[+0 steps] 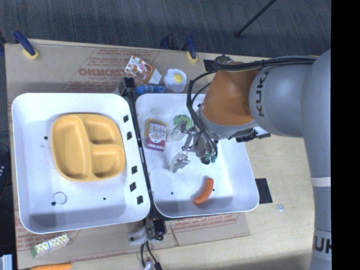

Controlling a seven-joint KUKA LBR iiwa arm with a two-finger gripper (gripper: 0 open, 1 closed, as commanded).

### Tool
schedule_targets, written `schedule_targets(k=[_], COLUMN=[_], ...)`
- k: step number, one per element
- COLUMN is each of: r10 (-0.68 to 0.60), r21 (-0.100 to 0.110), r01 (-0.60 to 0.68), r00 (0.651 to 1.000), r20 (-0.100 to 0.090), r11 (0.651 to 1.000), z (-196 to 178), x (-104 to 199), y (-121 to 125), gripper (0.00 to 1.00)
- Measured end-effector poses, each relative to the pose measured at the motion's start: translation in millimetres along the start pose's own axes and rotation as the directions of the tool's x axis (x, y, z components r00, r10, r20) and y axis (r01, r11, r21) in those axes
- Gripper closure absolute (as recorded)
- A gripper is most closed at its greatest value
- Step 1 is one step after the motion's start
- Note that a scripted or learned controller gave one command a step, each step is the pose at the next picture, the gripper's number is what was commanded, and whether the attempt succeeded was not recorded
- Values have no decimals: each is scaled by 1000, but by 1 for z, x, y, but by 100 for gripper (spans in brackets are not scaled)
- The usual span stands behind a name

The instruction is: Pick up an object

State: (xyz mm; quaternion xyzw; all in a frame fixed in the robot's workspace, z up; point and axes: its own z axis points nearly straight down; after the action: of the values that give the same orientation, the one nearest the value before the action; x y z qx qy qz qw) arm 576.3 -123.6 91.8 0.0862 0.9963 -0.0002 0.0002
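My gripper (pixel 184 152) hangs over the middle of the right bin (pixel 242 179), open, with nothing between its silver fingers (pixel 180 162). A red and yellow snack packet (pixel 157 134) lies just to its left on the bin floor. At the bin's back, close to the wrist, sits a green item in clear wrap (pixel 181 121). An orange sausage-shaped piece (pixel 203 190) lies near the front wall, below the gripper. The grey arm with its orange band (pixel 228 97) covers the bin's right rear part.
The left bin (pixel 22 151) holds a yellow divided tray (pixel 87 146) and a small clear ring (pixel 59 197). Behind the bins lie a snack packet (pixel 138 67), a yellow-white cup (pixel 176 79) and a blue item (pixel 149 89). Blue clamps (pixel 27 45) grip the bench's back edge.
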Motion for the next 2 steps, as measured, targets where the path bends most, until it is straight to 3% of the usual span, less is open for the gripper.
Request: schedule_targets(k=[1,2], r10=[-391,-480], r21=[0,0], r01=[391,480], r00=[920,877], r20=[1,2], r11=[920,877], z=[0,-1], x=[-48,-74], y=[-3,46], gripper=[0,0])
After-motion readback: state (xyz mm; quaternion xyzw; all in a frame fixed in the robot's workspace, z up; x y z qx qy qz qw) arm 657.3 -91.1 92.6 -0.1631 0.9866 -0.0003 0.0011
